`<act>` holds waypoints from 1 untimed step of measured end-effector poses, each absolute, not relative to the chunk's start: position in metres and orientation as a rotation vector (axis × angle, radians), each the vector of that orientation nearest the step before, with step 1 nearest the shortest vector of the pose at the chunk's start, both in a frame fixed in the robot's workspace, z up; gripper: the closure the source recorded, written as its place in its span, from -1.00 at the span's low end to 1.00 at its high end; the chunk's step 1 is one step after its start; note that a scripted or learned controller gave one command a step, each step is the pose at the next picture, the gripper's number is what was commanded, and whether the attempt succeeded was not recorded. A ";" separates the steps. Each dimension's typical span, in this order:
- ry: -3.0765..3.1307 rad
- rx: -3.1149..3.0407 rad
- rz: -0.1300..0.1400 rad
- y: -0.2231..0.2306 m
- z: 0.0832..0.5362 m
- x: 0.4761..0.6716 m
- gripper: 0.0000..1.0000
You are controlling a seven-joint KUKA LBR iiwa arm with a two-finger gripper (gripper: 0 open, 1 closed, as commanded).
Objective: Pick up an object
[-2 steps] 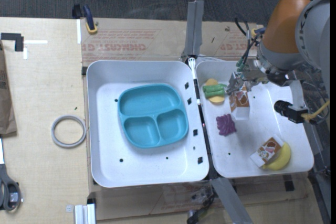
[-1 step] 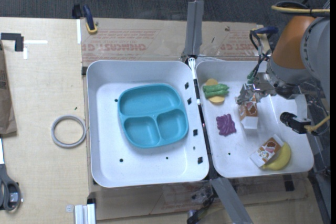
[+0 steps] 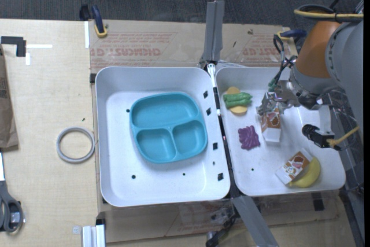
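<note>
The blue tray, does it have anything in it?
Empty. All three compartments of the blue tray show bare blue plastic; it sits alone in the left bin.

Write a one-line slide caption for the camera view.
Grey arm's gripper poised over a small red-and-white carton in the right white bin, beside purple grapes; left white bin holds a blue divided tray.

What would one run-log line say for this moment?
arm: over right bin | gripper: above small carton | blue tray: left bin
</note>
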State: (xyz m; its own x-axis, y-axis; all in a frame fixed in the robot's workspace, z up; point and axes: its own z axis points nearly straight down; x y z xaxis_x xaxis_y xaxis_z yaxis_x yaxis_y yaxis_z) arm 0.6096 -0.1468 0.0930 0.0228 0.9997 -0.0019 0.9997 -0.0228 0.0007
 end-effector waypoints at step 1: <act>2.280 2.162 -0.004 -0.087 0.191 0.584 1.00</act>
